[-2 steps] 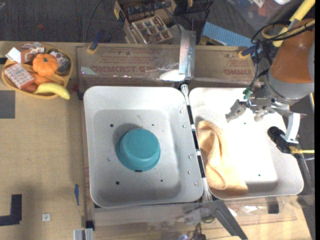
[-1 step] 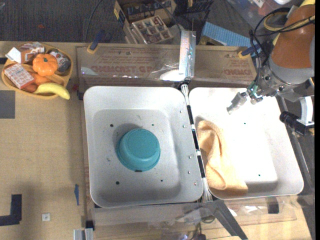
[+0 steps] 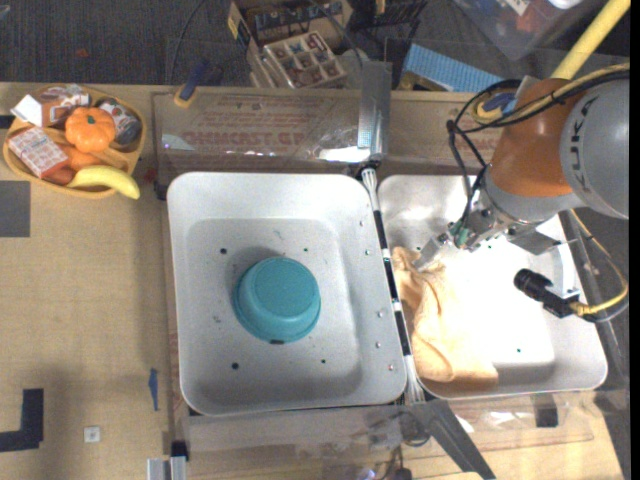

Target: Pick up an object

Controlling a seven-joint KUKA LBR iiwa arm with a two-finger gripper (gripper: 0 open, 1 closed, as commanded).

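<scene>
Yellow cloth [image 3: 445, 323] is seen crumpled just below-left of the jaws [image 3: 432, 253], whose state cannot be told.

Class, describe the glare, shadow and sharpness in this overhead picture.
Camera view: glare on the right bin at its far-left corner and on plastic wrap behind the bins; soft shadow under the teal bowl; gripper slightly blurred; cloth reasonably sharp.
</scene>
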